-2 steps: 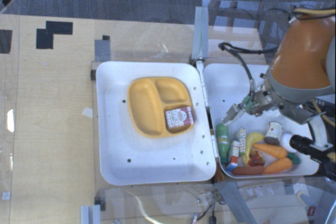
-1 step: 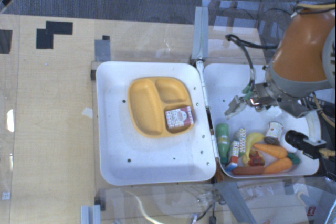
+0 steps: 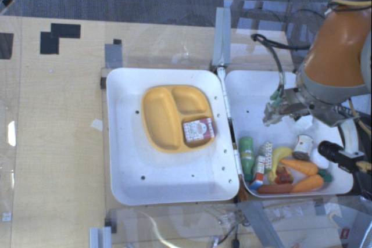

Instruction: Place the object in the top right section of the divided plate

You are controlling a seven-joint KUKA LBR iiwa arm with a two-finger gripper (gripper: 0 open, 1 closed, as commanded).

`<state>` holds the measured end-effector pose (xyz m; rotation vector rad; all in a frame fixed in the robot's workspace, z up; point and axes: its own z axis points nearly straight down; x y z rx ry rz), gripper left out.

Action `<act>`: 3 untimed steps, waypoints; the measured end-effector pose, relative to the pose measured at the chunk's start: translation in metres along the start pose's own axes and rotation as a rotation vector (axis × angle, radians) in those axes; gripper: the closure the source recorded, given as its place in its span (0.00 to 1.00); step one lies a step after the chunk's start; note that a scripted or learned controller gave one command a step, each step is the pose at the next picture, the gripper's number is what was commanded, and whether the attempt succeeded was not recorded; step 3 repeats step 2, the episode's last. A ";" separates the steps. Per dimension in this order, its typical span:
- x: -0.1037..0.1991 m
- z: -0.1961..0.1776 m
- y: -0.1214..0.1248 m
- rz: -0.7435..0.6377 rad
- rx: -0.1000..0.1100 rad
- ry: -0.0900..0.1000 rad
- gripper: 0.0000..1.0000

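The plate lies in the left bin. Its top right section is bare, and a red-and-white packet sits in the lower right one. The gripper hovers over the right bin, above the pile of toy food; I cannot tell whether it is wide, narrow or holding anything. To do this step well, it should probably grip one item firmly, cross the bin walls high, and release low inside the small section. The packet's print is too small to read.

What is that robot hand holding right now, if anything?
Nothing that I can see. The gripper hangs over the right bin, above the pile of toy food, with no item between its fingers.
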<state>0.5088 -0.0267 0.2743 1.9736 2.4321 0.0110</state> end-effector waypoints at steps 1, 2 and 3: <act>0.000 0.000 0.000 0.000 0.000 0.000 0.00; 0.000 -0.011 0.002 -0.006 -0.005 -0.002 1.00; 0.000 -0.011 0.002 -0.006 -0.005 -0.002 1.00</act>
